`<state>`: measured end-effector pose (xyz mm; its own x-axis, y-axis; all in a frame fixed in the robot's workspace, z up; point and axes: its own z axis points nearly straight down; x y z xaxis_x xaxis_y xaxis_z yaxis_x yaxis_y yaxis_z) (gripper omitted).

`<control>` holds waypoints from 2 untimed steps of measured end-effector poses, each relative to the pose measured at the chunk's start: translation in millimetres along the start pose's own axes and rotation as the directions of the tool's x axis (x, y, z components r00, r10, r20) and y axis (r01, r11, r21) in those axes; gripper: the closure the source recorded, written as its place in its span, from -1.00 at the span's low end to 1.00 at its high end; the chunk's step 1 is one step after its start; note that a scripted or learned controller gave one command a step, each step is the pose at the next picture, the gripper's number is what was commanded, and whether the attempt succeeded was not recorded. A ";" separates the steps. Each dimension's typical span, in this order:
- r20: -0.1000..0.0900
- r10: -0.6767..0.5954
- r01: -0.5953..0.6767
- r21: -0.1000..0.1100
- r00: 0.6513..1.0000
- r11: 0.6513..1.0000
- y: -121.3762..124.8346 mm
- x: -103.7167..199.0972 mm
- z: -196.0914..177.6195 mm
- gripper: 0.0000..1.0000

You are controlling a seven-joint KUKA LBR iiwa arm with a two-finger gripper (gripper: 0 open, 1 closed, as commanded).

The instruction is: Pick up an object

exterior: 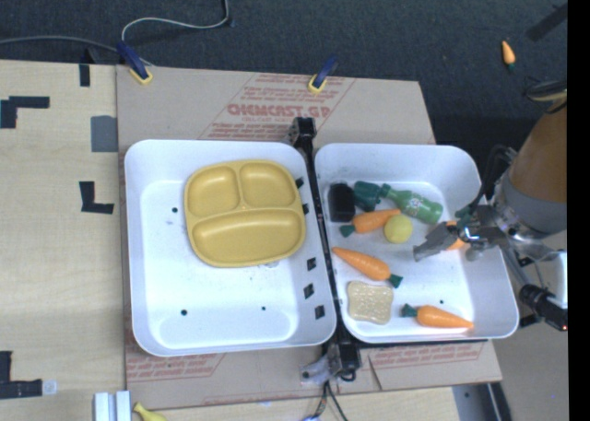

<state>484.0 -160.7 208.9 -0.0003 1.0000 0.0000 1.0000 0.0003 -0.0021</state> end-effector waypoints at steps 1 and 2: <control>-0.001 0.000 0.000 -0.001 1.000 1.000 37.1 31.2 114.9 -1.00; 0.001 -0.001 0.001 -0.007 1.000 1.000 90.5 66.2 122.3 -1.00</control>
<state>574.1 -94.4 86.4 -0.0017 1.0000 -0.0011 1.0000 0.0017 0.0048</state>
